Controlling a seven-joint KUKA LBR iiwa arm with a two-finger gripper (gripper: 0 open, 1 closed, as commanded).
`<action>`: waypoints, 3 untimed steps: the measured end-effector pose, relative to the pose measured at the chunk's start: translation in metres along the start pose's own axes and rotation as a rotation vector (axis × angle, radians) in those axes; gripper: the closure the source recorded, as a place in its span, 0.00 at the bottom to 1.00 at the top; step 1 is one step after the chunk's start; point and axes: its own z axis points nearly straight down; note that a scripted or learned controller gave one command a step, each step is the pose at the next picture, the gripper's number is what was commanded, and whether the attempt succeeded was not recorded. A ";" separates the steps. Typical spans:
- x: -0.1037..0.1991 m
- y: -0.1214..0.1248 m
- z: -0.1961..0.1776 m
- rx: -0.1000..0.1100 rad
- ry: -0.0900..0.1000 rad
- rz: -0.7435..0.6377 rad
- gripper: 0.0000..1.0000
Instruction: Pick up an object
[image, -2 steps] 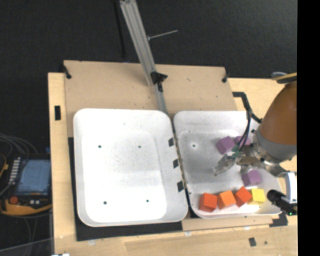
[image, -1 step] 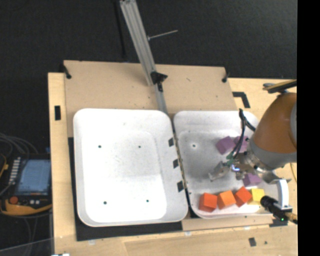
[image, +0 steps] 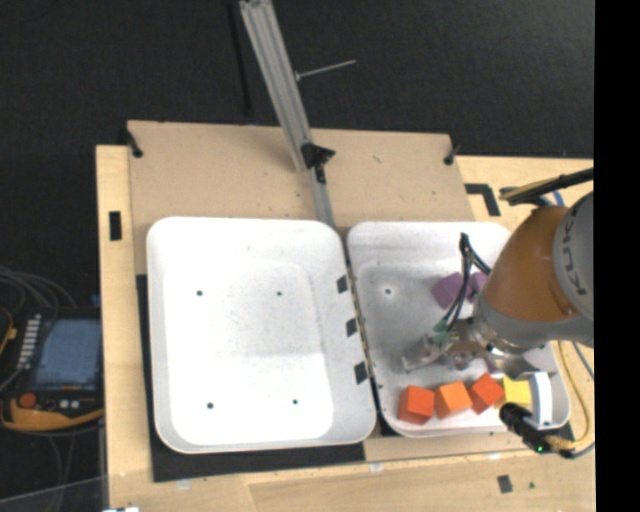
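Currently the gripper (image: 441, 347) is seen low over the right bin (image: 400, 250), near that bin's centre. It is carried by the grey and orange arm (image: 530, 285), which is extended in from 3 o'clock. Whether the gripper is released or clenched cannot be told.

A purple object (image: 452, 290) is found at 12 o'clock of the gripper, near it and partly covered by the arm. A row of three orange blocks (image: 453, 398) is laid along the bin's 6 o'clock wall, at 6 o'clock of the gripper and apart from it. A yellow block (image: 518, 389) is placed just beside the row's 3 o'clock end, toward the bin's 5 o'clock corner.

The left bin (image: 240, 320) is set at 9 o'clock of the right bin, edge against edge, and both are borne by the bench (image: 290, 170).
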 end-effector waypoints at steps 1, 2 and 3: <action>-0.001 0.002 -0.013 -0.011 -0.002 0.005 1.00; -0.002 0.012 -0.060 -0.011 -0.002 -0.005 1.00; -0.004 0.012 -0.124 -0.014 -0.003 -0.006 1.00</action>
